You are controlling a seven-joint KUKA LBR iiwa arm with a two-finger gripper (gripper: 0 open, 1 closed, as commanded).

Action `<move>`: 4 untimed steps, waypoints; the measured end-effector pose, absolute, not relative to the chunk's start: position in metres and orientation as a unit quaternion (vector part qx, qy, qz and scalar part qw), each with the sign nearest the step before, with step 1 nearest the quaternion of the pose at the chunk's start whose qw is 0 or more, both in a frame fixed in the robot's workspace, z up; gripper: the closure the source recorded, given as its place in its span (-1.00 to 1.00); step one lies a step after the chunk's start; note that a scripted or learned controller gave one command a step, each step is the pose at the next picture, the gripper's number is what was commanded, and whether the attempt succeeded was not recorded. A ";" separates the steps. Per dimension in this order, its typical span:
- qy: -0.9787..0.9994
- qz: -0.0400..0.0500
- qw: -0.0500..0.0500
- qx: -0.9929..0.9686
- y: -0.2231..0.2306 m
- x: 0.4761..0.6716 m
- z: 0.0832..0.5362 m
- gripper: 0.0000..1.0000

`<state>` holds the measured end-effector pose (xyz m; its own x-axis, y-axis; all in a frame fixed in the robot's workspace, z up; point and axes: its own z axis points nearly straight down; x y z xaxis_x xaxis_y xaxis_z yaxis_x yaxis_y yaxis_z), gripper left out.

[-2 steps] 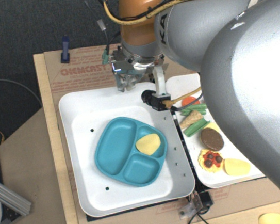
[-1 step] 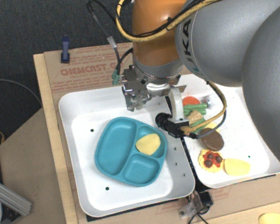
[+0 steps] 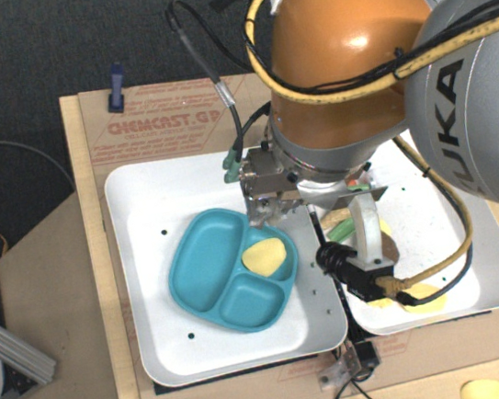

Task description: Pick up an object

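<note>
Teal plastic forms the divided tray (image 3: pixel 223 270) lying in the left bin (image 3: pixel 142 256); a pale yellow object (image 3: pixel 265 257) rests in the tray's right compartment. The gripper (image 3: pixel 265 212) sits just above that compartment's far edge, near the yellow object. Whether the claw is released or clenched cannot be told. The step in hand appears to be the approach. The next move calls for centring over the object, then descending.

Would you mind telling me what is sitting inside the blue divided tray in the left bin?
A pale yellow rounded object lies in the blue tray, in its right-hand compartment. The other compartments look bare. The gripper covers the tray's upper right edge, so anything there is hidden.
</note>
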<state>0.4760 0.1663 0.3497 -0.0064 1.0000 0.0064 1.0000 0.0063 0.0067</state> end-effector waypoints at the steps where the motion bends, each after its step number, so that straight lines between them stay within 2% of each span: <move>1: 0.707 0.008 0.005 0.707 0.165 0.528 0.464 1.00; 2: 0.709 -0.008 -0.005 0.705 0.216 0.489 0.282 1.00; 3: 0.704 0.006 0.004 0.710 0.141 0.492 0.408 1.00; 4: 0.706 -0.005 -0.003 0.708 0.128 0.477 0.311 1.00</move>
